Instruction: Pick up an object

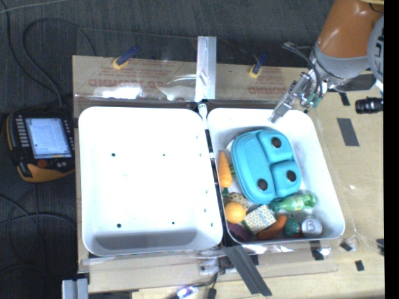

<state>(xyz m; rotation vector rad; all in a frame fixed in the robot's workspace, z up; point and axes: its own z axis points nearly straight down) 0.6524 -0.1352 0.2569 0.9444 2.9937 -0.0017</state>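
The cardboard strip [187, 83] bears red printing too blurred to read.

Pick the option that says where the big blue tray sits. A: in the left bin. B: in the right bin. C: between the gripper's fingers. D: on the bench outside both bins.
B: the blue tray lies in the right bin above the small items, while the gripper is over that bin's far rim, apart from it.

Bench [93, 67] bearing two white bins [87, 167]
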